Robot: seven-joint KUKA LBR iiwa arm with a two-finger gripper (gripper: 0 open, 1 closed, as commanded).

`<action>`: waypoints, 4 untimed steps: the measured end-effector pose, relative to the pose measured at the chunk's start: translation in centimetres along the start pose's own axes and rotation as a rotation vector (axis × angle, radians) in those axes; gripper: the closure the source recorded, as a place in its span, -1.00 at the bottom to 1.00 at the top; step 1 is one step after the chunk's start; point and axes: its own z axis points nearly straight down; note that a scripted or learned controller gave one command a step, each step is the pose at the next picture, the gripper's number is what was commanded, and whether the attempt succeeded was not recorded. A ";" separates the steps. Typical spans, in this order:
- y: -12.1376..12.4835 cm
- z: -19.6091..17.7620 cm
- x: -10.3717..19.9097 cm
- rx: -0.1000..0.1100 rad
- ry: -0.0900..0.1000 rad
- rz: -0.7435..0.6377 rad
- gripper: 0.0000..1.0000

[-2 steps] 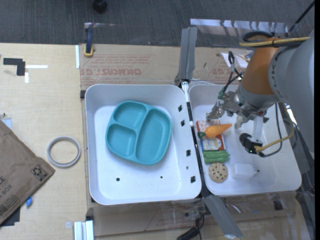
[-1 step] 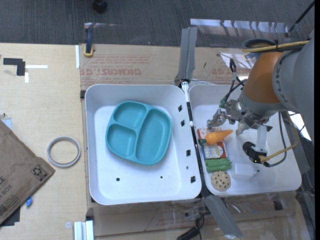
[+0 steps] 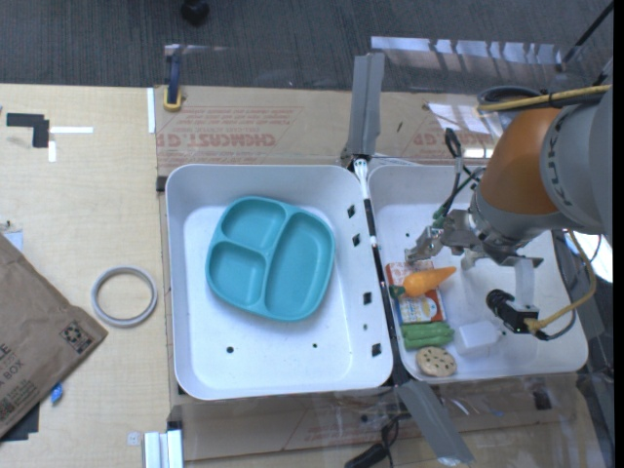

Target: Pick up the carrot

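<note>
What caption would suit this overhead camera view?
Robot gripper poised just above a carrot in the right bin; teal plate left.

Arm casing (image 3: 585, 164): smooth grey shell, rounded and bulky, with a matte sheen.
Orange band (image 3: 522, 164): broad glossy orange dome-shaped ring just above the wrist.
Wrist flange: dark grey metal collar below the orange band, with small fittings around its edge.
Cables: a thin yellow cable runs over the top of the arm; black leads loop beside the wrist; a yellowish one curls by a black connector lower down.
Tool (image 3: 429, 245): small silvery metal parts, details blurred.
</note>
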 end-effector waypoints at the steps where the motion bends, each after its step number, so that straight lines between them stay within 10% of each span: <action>1: -3.4 0.0 0.0 0.001 0.000 -0.010 -1.00; 4: -8.5 0.0 -0.5 -0.001 0.000 -0.081 -1.00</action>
